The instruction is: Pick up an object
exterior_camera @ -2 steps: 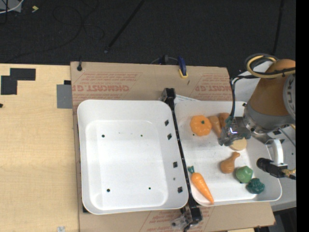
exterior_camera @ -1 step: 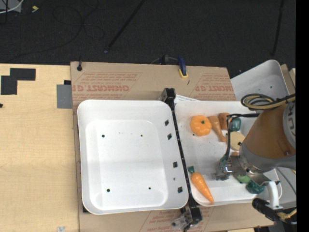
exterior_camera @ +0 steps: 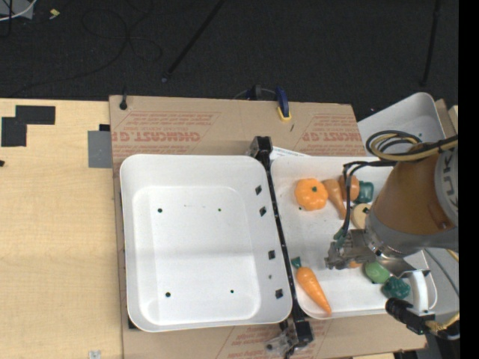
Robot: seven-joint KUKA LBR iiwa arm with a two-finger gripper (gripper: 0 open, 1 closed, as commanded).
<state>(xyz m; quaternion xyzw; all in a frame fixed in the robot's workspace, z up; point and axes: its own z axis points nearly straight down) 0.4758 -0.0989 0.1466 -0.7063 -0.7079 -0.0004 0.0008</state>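
Gripper [exterior_camera: 341,259] sits low in the right bin [exterior_camera: 296,163], with a carrot [exterior_camera: 313,289] at its seven o'clock and a pumpkin [exterior_camera: 310,194] at eleven. Its grip state I cannot tell.

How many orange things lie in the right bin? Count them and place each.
3: a pumpkin near the bin's top, a wedge just right of it, a carrot at the bottom. The arm may hide more.

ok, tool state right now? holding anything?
Tool: low in the right bin, between the toy carrot and a green item; open or shut cannot be told, and nothing visibly held.
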